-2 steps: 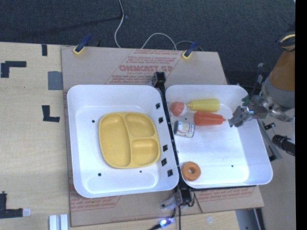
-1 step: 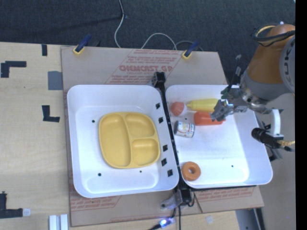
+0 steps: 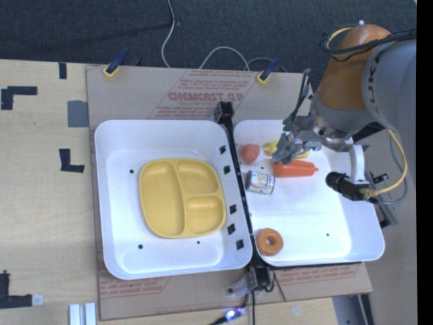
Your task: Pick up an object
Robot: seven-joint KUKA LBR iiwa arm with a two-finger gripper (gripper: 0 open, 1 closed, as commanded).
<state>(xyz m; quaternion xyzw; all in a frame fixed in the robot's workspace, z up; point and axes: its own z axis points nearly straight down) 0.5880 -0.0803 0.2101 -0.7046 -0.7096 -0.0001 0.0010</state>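
Two shallow white bins sit side by side on a sheet of brown cardboard [image 3: 203, 97] laid over the worktop [image 3: 40, 181]. Taking the black divider [image 3: 233, 181] where the bins meet as the landmark, the left bin [image 3: 115, 249] holds one thing: a yellow tray [image 3: 181, 197] with three compartments, lying flat a little way left of the divider.

The right bin [image 3: 338, 242] holds five small things. One silver can [image 3: 260, 182] lies on its side just right of the divider, about halfway along it. One pinkish-red round piece [image 3: 249, 153] lies just right of the divider, farther up than the can. One orange carrot [image 3: 295, 170] lies flat to the right of the can, farther from the divider. One small yellow item [image 3: 272, 147] shows between the round piece and the carrot; what it is cannot be told. One orange ring-shaped doughnut [image 3: 270, 241] sits close to the divider near the bin's lower edge, well apart from the rest.

One grey arm with an orange band [image 3: 348, 66] reaches in over the right bin. Its claw [image 3: 285, 153] hangs above the carrot's left end and the yellow item; whether its fingers are spread or pressed together cannot be told, and nothing visible sits between them.

Two yellow-and-blue clamps [image 3: 116, 62] pin the cardboard's far edge, one well left of the divider and the second clamp [image 3: 268, 69] a little right of it.
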